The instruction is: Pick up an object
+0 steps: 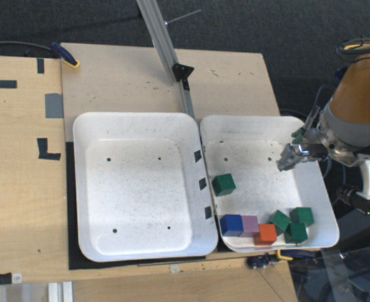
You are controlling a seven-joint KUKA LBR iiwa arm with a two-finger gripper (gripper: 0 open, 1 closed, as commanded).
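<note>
Several small cubes lie in the right bin [248,123]. A green cube [223,184] sits alone near the bin's left wall. Along the front wall stand a blue cube [231,224], a pale purple cube [250,224] and an orange cube [267,233]. Three green cubes [296,231] cluster in the front right corner. My gripper [285,162] hangs over the right side of this bin, pointing down and left, well apart from all the cubes. A small green patch [296,133] shows beside the wrist; I cannot tell what it is.
The left bin [134,181] lies beside the right one, their rims touching. A slanted metal rail [163,36] runs from the top down to the bins' shared edge. The wooden bench [21,143] extends to the left.
</note>
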